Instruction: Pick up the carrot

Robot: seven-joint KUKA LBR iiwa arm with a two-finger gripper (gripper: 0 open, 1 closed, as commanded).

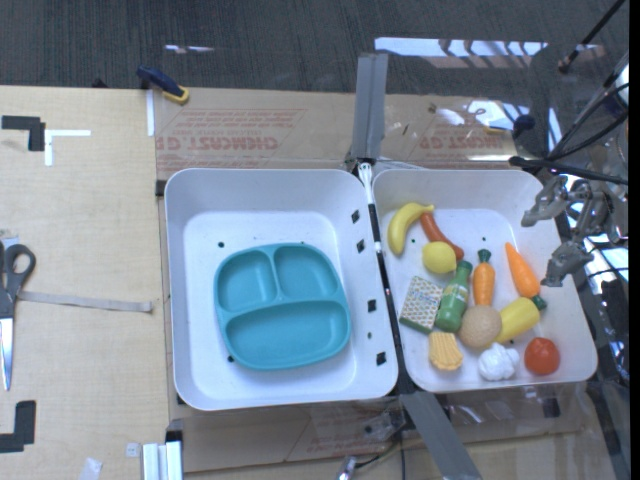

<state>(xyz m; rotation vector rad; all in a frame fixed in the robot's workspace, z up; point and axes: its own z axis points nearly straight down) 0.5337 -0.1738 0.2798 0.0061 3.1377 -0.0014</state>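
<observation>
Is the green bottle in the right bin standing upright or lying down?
Lying down. The green bottle shows its whole side, its cap toward the bin's far wall, resting on the floor of the right bin between a cracker and a carrot.

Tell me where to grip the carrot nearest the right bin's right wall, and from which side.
Grip the carrot across the middle of its orange body, coming straight down from above. It lies flat and slanted, its green top toward a yellow vegetable, so the ends are poorer holds. There is bare bin floor on its right and a gap on its left before the second carrot. The hand hangs nearby.
</observation>
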